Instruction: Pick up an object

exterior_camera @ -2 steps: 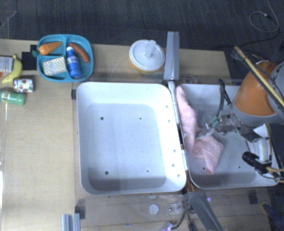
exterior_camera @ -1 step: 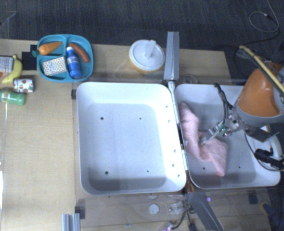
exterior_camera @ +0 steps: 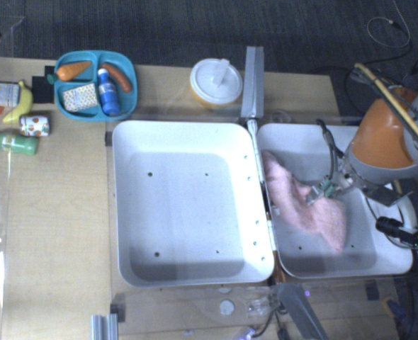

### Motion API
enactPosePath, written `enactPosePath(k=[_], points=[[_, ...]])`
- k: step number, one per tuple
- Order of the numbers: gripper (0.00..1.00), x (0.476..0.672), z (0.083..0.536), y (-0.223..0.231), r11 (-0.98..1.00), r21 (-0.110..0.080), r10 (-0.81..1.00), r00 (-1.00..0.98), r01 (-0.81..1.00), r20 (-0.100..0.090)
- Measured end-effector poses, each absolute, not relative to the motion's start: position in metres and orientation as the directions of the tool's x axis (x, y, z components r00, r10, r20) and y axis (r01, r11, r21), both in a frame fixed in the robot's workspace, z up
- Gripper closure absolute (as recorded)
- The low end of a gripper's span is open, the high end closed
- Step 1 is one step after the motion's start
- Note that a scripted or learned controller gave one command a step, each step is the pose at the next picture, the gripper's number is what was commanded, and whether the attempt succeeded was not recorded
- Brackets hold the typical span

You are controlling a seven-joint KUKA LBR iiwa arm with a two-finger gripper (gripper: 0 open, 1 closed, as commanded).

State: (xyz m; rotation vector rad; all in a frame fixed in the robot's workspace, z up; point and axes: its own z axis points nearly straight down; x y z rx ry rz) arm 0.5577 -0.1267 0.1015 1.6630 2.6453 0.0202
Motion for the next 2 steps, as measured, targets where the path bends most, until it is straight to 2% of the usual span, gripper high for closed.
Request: enactPosePath(k=[1,2], points=[[1.0,0.562,0.093,-0.165,0.532,0.016,0.847,-0.532,0.847,-0.013],[1.0,0.593,0.177,-0.136,0.515,0.003,0.857,-0.515,0.857,-0.002]])
